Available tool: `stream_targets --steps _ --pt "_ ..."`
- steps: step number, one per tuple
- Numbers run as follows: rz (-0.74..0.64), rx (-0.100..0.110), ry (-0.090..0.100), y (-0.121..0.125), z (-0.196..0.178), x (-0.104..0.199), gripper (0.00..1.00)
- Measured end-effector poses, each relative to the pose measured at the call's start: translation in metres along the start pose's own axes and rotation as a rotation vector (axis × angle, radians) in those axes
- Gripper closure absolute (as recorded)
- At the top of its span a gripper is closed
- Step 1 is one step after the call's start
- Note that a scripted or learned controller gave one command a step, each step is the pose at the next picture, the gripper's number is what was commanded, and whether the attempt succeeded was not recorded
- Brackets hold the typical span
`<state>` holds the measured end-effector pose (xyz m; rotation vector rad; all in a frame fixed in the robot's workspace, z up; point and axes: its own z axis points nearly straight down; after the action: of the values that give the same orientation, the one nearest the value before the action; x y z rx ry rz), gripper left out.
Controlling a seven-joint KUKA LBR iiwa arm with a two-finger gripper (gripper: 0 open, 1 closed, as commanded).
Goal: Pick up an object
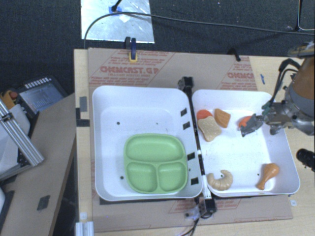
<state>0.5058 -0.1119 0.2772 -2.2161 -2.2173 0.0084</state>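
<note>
The right bin (236,173) holds several toy foods. An orange-red piece (204,114), a tan bread slice (210,129) and an orange wedge (222,117) lie together at its upper left. A pale shrimp (220,180) sits near the front edge, and a drumstick (267,175) lies at the front right. My gripper (250,124) reaches in from the right, low over the bin's upper right part. A small red-orange object (244,120) shows right at its dark fingertips, partly hidden by them.
The left bin (113,112) carries a green three-part plate (155,162). A black divider clip line (192,132) runs between the bins. Cables and a foil sheet (118,11) lie beyond the bench's far edge.
</note>
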Motion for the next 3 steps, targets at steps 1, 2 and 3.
stream_targets --steps 1,2,3 --pt "-0.002 -0.008 -0.001 0.001 -0.005 0.0 0.0" --pt "0.0 -0.007 0.0 -0.002 0.057 0.001 0.0" --pt "-0.001 -0.006 0.0 0.001 0.119 0.0 0.0"
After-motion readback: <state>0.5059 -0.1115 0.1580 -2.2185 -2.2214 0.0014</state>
